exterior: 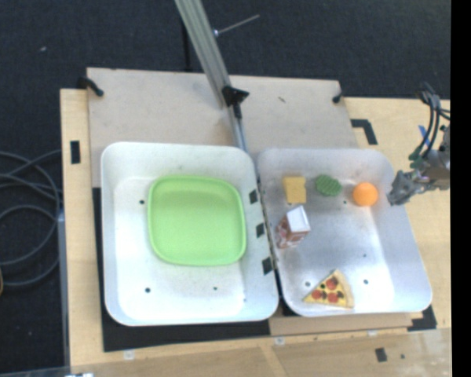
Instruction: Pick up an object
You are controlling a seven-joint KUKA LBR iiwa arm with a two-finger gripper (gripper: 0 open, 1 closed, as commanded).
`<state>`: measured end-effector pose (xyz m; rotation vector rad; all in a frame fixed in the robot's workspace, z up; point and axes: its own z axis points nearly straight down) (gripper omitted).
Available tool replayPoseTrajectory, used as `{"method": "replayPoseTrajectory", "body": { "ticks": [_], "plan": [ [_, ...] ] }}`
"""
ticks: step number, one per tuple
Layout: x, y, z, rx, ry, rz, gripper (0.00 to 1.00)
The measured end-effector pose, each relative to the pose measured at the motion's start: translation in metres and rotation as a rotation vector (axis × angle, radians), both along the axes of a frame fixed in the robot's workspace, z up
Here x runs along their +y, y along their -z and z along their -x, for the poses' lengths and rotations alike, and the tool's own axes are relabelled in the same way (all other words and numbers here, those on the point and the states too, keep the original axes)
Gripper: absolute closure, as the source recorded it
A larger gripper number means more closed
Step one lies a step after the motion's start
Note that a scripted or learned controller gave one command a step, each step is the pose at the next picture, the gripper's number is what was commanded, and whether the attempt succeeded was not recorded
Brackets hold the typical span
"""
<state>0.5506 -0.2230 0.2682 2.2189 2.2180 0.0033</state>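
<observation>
Camera view: orange ball point(365, 194) lies nearest tool point(398, 192), beside green piece point(327, 184).

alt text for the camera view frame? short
Overhead view of two white bins: the robot's hand sits at the right bin's right rim, near an orange ball. That bin also holds a yellow block, a green piece, a small carton and a toy pizza slice; the left bin holds a green plate.

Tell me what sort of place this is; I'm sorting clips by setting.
Probably a robotics lab's test bench: two white bins side by side, toy food like a pizza slice and an orange ball, and loose cables on dark floor.
</observation>
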Motion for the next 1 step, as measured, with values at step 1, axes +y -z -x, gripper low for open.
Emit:
{"method": "replayPoseTrajectory", "body": {
  "ticks": [1],
  "plan": [
    [0.05,0.0133,-0.0086,0.004,-0.004,-0.002,1.0]
  ]
}}
